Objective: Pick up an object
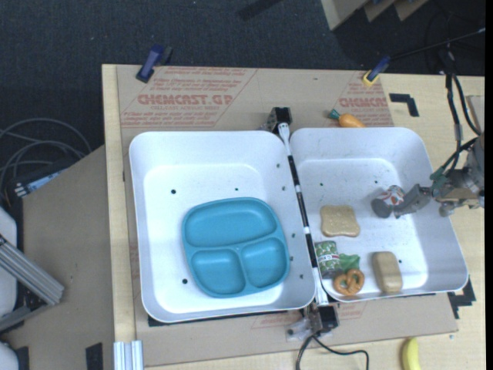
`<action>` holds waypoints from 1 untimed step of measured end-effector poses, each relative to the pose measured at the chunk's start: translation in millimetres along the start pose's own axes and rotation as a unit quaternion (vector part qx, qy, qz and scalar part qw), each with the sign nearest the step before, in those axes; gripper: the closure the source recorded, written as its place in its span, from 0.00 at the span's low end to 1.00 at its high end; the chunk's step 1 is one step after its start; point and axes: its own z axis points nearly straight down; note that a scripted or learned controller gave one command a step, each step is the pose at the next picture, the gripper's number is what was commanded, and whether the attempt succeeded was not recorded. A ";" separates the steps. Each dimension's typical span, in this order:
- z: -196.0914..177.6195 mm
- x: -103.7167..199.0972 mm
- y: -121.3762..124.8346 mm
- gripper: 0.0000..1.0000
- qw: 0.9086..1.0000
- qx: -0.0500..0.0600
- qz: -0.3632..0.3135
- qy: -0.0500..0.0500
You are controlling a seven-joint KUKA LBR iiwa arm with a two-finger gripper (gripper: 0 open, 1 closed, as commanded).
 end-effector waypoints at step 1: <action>131.3 -26.2 61.6 0.00 1.000 0.001 0.000 0.000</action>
